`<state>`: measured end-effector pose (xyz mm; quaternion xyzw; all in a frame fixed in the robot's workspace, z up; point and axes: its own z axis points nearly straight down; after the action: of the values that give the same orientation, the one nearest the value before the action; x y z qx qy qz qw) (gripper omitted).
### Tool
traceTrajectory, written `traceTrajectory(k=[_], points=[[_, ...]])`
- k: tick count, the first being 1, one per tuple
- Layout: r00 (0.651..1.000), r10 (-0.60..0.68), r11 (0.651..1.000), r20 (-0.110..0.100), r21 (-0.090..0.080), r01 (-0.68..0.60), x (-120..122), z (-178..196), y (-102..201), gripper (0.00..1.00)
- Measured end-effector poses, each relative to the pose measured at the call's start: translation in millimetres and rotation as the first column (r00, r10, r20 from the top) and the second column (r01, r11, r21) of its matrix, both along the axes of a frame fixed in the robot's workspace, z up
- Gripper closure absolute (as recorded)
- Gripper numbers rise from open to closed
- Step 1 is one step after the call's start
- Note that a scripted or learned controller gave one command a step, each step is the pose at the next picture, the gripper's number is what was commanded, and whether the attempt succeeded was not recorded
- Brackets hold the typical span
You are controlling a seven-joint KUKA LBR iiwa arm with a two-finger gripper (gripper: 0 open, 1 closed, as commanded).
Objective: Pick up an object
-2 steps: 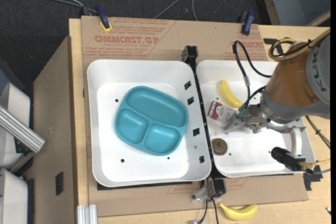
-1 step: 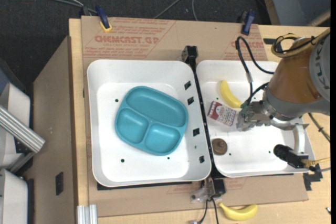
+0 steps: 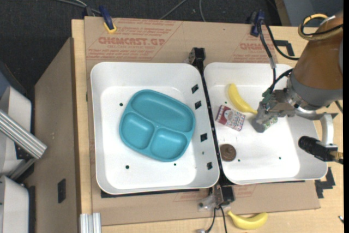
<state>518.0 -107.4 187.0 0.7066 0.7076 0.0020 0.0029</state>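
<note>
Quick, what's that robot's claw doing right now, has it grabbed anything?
Gripper: low in the right bin, just right of the banana; whether it grips anything cannot be told.

The scene is evenly and brightly lit from overhead, with a soft, diffuse light and no hard-edged shadows. The two white bins (image 3: 103,133) are the brightest areas and come close to washing out, so their rims and walls show little tone. The teal divided plate (image 3: 157,124) carries only a faint sheen along its ridges and casts a thin, soft shadow at its near edge. The dark floor at the far side stays dim and low in detail. The arm (image 3: 322,68) on the right is slightly soft and its orange band looks a little smeared. Focus is moderate overall; small print on the cardboard (image 3: 131,38) reads, yet fine edges look grainy.
</note>
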Motion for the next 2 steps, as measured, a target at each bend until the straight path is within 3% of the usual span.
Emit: traceTrajectory(k=[1, 2], points=[[1.000, 0.002, 1.000, 0.001, 0.000, -0.002, 2.9, 62.1, 7.2, 1.00], [1.000, 0.000, 1.000, -0.003, 0.001, 0.000, 3.9, 85.6, 7.5, 1.00]])
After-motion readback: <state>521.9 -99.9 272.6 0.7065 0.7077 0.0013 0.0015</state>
